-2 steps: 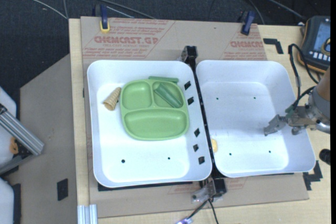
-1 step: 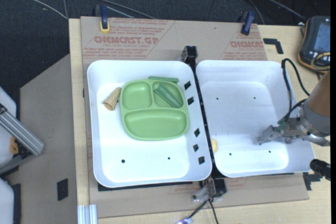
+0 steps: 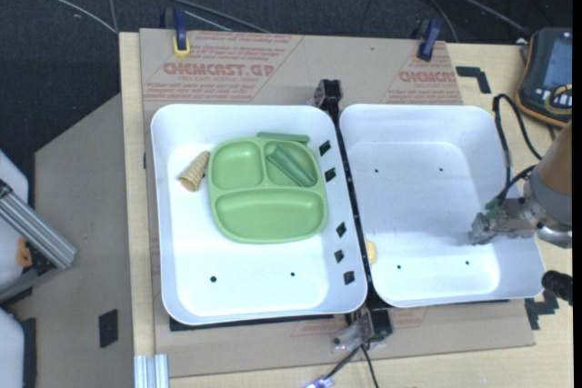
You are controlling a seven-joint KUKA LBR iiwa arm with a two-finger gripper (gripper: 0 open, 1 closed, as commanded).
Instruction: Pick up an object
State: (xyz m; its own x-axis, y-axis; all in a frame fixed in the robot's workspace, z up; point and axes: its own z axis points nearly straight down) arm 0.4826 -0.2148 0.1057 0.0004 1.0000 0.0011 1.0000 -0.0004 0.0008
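A green divided plate (image 3: pixel 268 195) lies in the left bin (image 3: pixel 182 268), with a darker green piece (image 3: pixel 291 161) in its upper right compartment. A small tan cone (image 3: pixel 193 170) rests just left of the plate. A small yellow item (image 3: pixel 370 254) sits at the divider between the bins. My gripper (image 3: pixel 484 229) is low over the right bin (image 3: pixel 409 277), near its right wall, far from the plate. Nothing is visible between its fingers.
Black clips line the seam between the bins (image 3: pixel 338 195). Blue clamps (image 3: pixel 181 32) hold the cardboard sheet at the back. Cables run across the dark floor behind, and a yellow-edged device (image 3: pixel 550 73) sits at the far right.
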